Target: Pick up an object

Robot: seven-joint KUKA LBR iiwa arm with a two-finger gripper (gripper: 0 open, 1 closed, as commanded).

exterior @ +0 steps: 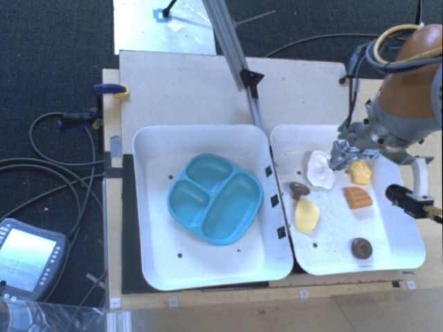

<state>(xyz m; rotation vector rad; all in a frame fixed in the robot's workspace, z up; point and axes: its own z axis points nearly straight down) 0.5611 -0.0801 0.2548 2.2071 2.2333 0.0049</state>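
White lump (319, 171) | right bin (405, 251), upper left | touching my gripper (339, 158) on its left | finger state: I cannot tell | 1 arm, directly above.

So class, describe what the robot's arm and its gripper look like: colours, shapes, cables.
The arm is rounded, grey with an orange band above the wrist. A yellow cable and dark ones loop over its top. The gripper is small, metallic grey, with a black fitting beside it.

White crumpled object (319, 169) lying flat, right bin (408, 251).
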